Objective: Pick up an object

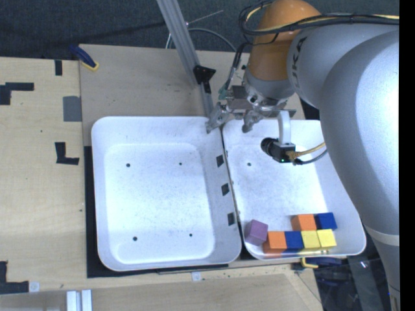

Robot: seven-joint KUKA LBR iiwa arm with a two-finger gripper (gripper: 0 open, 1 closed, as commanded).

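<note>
My gripper (pixel 230 120): up at the far edge, where the two bins meet. The fingers look spread apart with nothing between them, I think; they are small and hard to see.
My arm: big and grey, and it hides the right bin's (pixel 272 186) right side.
Blocks: at the right bin's near edge, a purple block (pixel 257 230), orange blocks (pixel 277 240), blue blocks (pixel 325 221), yellow blocks (pixel 318 239).
Left bin (pixel 155 193): white with tiny dark dots.
</note>
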